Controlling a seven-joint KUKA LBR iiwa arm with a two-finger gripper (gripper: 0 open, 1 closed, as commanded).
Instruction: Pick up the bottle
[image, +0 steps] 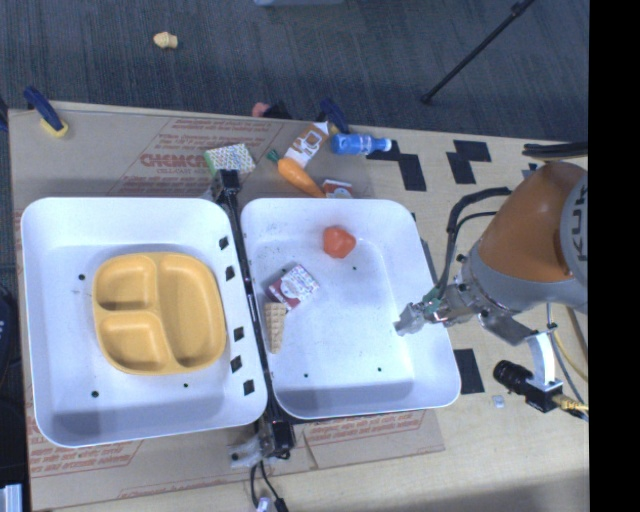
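One bottle (358, 145) lying flat, cap pointing right, beyond bins

The bench (480, 440) is lying under flattened brown cardboard (130, 150) with red printing, and two shallow white bins are sitting on it side by side, the left bin (50, 230) and the right bin (400, 215) touching along their inner edges. Beyond the right bin, a blue bottle (355, 144) is lying on its side on the cardboard, with an orange carrot-like piece (298, 177), a small carton (305, 147) and a checkered packet (229, 158) resting near it. Black tape patches (470, 152) are showing on the bench to the right.
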